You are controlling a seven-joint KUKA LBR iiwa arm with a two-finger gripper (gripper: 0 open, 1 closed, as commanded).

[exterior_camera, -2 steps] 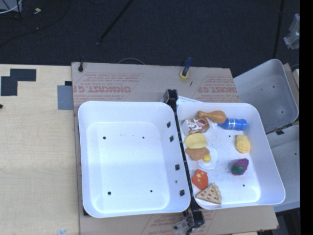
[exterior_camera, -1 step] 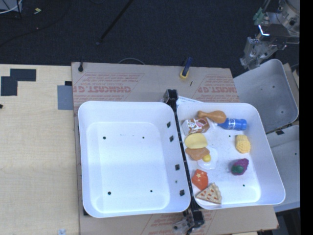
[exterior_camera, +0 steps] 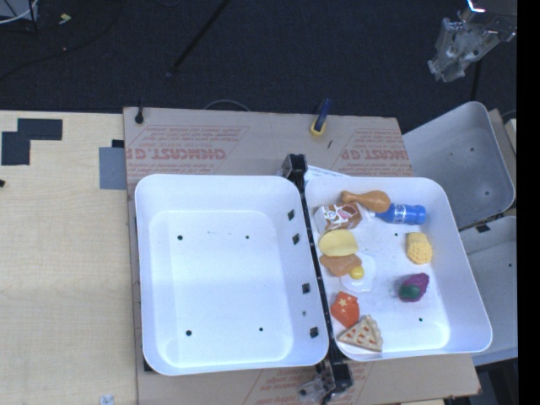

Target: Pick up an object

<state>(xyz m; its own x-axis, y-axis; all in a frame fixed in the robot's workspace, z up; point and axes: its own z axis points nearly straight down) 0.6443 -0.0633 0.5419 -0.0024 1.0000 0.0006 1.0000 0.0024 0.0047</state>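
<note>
1. Two shallow white plastic bins sit side by side on brown cardboard – the left bin (exterior_camera: 219, 272) smooth and bare, the right bin (exterior_camera: 456, 310) holding the toys.
2. In the right bin lie small glossy plastic pieces: one tan drumstick (exterior_camera: 367, 200), one blue bottle (exterior_camera: 403, 214), one knobbly yellow corn cob (exterior_camera: 418, 248), one purple-and-green lump (exterior_camera: 413, 287), one red pepper (exterior_camera: 344, 309), one triangular pizza slice (exterior_camera: 362, 334), one fried egg (exterior_camera: 356, 274).
3. The grey metal gripper (exterior_camera: 451, 56) hangs at upper right, well apart from the bins – whether it is released or clenched, I cannot tell.
</note>
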